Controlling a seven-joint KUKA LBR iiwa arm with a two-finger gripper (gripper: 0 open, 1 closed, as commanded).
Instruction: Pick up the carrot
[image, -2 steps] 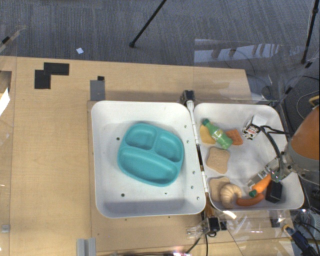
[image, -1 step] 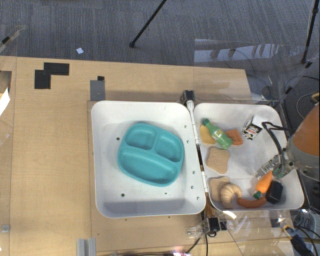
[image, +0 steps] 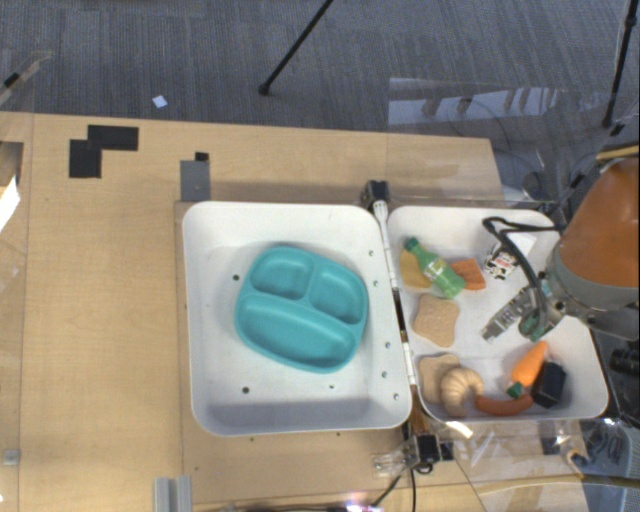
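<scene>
1. Down at the near right of the right-hand bin (image: 590, 405): carrot (image: 529, 368), orange with a green tip, lying at a slant, not lifted.
2. Just beside its upper end, up and to the left: gripper (image: 522, 314), hanging low over the bin floor, nothing seen between its parts. Open or closed? Cannot tell from this angle, too small and too blurred.
3. Tight quarters around the carrot: black block (image: 550, 384) touching or nearly touching its right side, reddish sausage shape (image: 498, 404) curving just below the green tip. Risk, judged from that crowding: a descent slightly off line could land on the block or nudge the sausage instead, and push the carrot toward the bin wall.
4. Slanted lie matters too; a closing direction not square to the carrot's length would likely roll or squirt it out rather than hold it.
5. Further out: pale shell-like piece (image: 458, 384) by the sausage, tan slice (image: 436, 319) mid-bin, green bottle (image: 435, 267) and an orange piece (image: 470, 273) beyond. Well apart, little danger of a bump.
6. Left bin: teal divided plate (image: 300, 308), well out of play.
7. Hard to read: black cable (image: 512, 238) looping over the wrist, arm body cut off at the right edge, carrot's contact with the block unclear.
</scene>
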